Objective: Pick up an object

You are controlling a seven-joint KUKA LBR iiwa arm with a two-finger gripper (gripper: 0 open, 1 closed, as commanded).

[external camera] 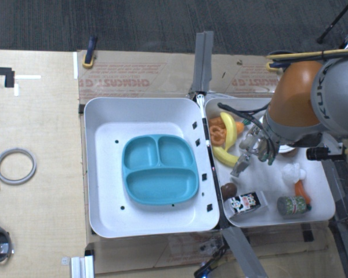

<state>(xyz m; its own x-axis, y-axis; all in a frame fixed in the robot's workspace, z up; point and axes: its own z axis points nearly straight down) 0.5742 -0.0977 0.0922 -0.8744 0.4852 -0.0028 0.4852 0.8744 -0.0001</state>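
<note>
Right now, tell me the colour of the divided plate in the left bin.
The divided plate is light blue, a turquoise shade, seen best in the camera view.

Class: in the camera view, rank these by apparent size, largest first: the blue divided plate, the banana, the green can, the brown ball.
1. blue divided plate
2. banana, partly hidden by the arm
3. green can
4. brown ball

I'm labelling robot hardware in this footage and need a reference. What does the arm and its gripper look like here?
The arm is a rounded grey body with a broad orange band above the wrist and dark lettering on its grey shell. Black cables loop around the wrist. The gripper is a small silver-grey metal assembly with slim fingers and some greenish parts beside it.
</note>
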